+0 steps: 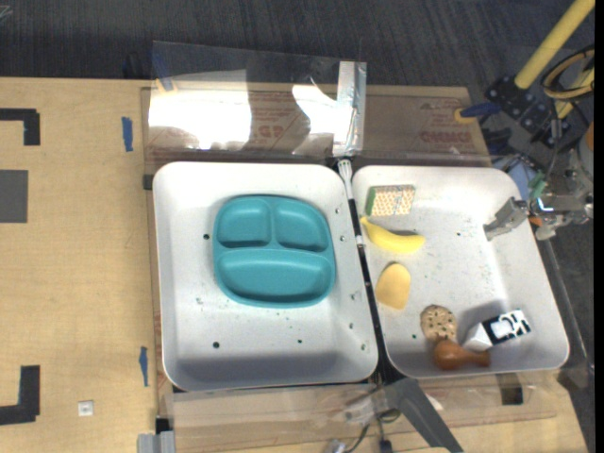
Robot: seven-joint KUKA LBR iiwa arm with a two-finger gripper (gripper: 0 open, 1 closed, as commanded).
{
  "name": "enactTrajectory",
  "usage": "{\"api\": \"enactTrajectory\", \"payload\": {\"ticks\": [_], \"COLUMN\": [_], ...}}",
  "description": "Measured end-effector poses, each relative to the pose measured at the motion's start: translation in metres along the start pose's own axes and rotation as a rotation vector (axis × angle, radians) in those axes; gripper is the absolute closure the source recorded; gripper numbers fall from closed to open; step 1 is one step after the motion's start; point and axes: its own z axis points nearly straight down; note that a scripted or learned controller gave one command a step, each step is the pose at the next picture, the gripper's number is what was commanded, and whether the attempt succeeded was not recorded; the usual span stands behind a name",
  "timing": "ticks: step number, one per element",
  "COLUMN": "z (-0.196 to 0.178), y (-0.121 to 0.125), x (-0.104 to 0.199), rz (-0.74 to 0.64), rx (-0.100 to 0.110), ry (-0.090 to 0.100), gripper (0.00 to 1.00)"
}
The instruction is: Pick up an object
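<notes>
Nearest me in the right bin [477,258] lie a brown knob [459,354], a speckled cookie [437,322] and a black-and-white block [507,327] (3 small things, close together). Beyond them the banana [392,240] looks the best pick. I judge it light, stiff and probably slick, so I'd pinch across its thick middle. A teal plate [275,250] fills the left bin [179,253]. The gripper [505,217] hangs by the right bin's right rim; whether it is open or closed, I cannot tell.

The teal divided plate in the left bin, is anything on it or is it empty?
Empty. The teal divided plate shows bare compartments; the banana and other items lie in the right bin.
</notes>
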Motion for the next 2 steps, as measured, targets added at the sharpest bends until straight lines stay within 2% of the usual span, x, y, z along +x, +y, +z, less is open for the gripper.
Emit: {"api": "enactTrajectory", "payload": {"ticks": [1, 2], "z": [0.131, 0.14], "y": [-0.046, 0.087], "x": [0.027, 0.045], "rz": [0.171, 0.267], "rx": [0.008, -0.005], "ry": [0.001, 0.0], "gripper": [0.0, 0.0]}}
